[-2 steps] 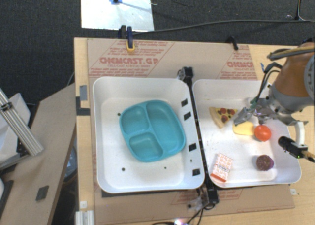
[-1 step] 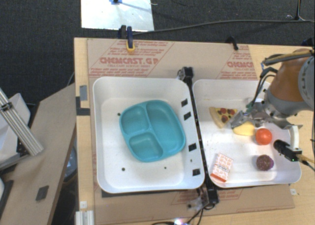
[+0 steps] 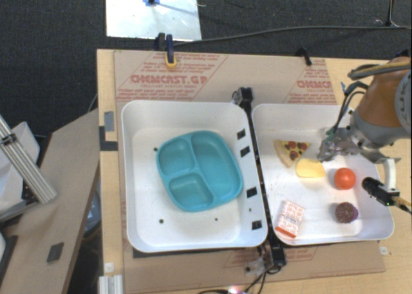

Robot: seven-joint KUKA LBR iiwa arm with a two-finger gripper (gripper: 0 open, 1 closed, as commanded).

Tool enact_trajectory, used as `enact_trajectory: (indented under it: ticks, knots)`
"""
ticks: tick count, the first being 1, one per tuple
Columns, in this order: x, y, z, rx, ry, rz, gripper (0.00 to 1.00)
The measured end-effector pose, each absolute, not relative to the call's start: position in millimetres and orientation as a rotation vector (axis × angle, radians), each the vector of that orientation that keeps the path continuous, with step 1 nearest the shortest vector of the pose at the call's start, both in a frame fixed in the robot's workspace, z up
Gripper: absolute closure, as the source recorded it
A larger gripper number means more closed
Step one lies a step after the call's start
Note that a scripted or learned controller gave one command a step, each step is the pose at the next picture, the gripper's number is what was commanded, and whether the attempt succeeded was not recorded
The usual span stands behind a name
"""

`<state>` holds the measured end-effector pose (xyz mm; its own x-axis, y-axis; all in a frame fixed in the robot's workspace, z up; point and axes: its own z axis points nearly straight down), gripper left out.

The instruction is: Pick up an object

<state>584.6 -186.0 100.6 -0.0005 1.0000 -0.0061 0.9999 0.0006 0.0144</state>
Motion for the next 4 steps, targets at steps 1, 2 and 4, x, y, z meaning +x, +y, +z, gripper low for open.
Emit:
enact_trajectory:
  ticks: [1, 2, 4]
  knots:
    - [579.5, -184.6, 162.2, 2.212, 2.221, 0.006, 1.0]
    - [587.7, -182.5, 225.2, 2.209, 2.222, 0.007, 1.0]
    - [606.2, -133.8, 280.2, 2.209, 2.23, 0.006, 1.0]
